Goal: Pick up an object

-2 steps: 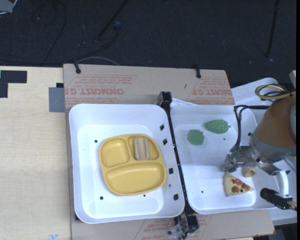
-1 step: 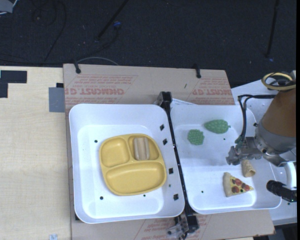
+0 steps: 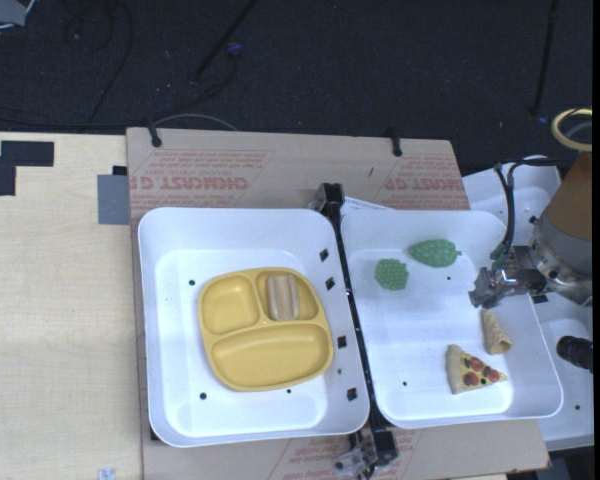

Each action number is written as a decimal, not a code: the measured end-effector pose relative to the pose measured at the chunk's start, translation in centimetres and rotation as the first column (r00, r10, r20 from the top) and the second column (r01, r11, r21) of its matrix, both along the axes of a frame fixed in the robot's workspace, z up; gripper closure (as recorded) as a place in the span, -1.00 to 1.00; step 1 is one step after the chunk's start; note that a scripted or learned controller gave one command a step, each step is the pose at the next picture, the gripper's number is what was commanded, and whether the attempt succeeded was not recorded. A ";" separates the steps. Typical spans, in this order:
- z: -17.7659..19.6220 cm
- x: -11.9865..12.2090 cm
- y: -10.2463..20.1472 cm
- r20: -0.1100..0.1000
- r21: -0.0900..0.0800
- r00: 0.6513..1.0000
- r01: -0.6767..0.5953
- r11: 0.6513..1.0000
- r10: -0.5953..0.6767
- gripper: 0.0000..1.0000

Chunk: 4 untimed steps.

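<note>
The right bin point(image 3: 420, 408) holds a pizza slice point(image 3: 471, 370) near its front, a tan cone-shaped piece point(image 3: 495, 331) by its right wall, a round green piece point(image 3: 391, 274) and an oval green piece point(image 3: 434, 253) toward the back. My gripper point(image 3: 492, 290) hovers at the bin's right side, just above the cone piece. Nothing shows between its fingers. In the left bin point(image 3: 170, 268) lies a yellow divided plate point(image 3: 265, 328) with a beige hot-dog bun point(image 3: 281, 297) in its upper right compartment.
A black divider point(image 3: 346, 308) runs between the two bins. Cardboard point(image 3: 280, 173) lies under the bins, and a pale wooden bench top point(image 3: 50, 308) spreads to the left. The arm point(image 3: 580, 218) enters from the right.
</note>
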<state>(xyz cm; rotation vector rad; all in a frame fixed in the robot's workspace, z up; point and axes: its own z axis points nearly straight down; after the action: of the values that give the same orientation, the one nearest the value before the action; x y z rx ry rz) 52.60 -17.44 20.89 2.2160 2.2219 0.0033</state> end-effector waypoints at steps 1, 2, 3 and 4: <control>6.3 0.2 -0.5 0.000 -0.001 1.000 0.001 1.000 -0.001 1.00; 5.2 2.1 5.1 -0.007 0.004 1.000 -0.003 1.000 0.003 1.00; 5.5 3.1 10.7 -0.006 0.003 1.000 -0.003 1.000 0.003 1.00; 3.6 3.9 16.0 -0.009 0.003 1.000 -0.002 1.000 0.002 1.00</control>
<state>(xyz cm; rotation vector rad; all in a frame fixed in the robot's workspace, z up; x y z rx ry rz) 56.52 -1.40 24.45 2.2199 2.2306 -0.0038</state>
